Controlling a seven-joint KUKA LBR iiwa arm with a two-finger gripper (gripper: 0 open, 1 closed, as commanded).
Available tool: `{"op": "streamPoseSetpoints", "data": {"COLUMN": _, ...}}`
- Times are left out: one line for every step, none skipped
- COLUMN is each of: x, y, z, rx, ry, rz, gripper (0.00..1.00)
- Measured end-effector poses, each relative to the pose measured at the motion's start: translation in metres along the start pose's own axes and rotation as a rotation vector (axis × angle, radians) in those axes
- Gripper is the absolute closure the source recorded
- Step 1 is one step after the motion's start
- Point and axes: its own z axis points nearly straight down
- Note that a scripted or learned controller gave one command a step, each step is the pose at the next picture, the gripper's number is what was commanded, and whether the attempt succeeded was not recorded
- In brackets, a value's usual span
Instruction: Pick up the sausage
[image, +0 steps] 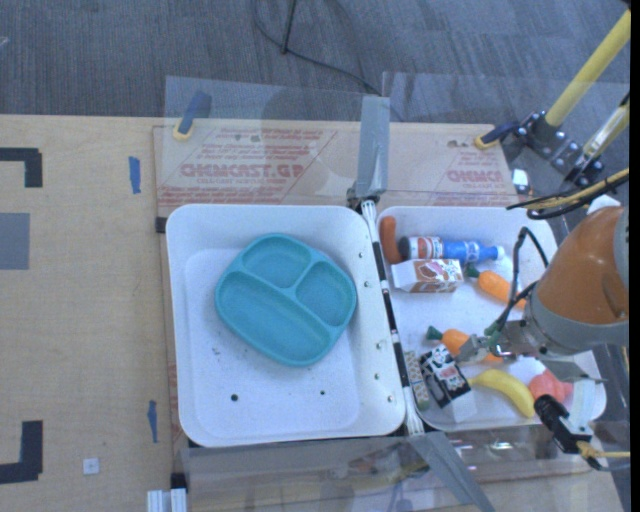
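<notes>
The sausage (388, 240), a short red-brown piece, lies against the left wall of the right bin (452, 216) near its far corner. My gripper (484, 346) hangs low over the near half of that bin, close to a small carrot (453, 340). It is well apart from the sausage, toward the near right of it. The arm's orange band (592, 272) rises behind the gripper at the right.
A bottle (455, 249), a small carton (428, 274) and an orange piece (492, 285) lie just right of the sausage. A banana (506, 391), a black-and-white packet (441, 375) and a pink item (548, 385) crowd the near end. A teal divided plate (285, 298) sits in the left bin (200, 330).
</notes>
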Motion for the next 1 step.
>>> {"op": "streamPoseSetpoints", "data": {"x": -0.0331, "y": -0.0052, "z": -0.002, "rx": 0.008, "ry": 0.001, "rz": -0.197, "gripper": 0.0}}
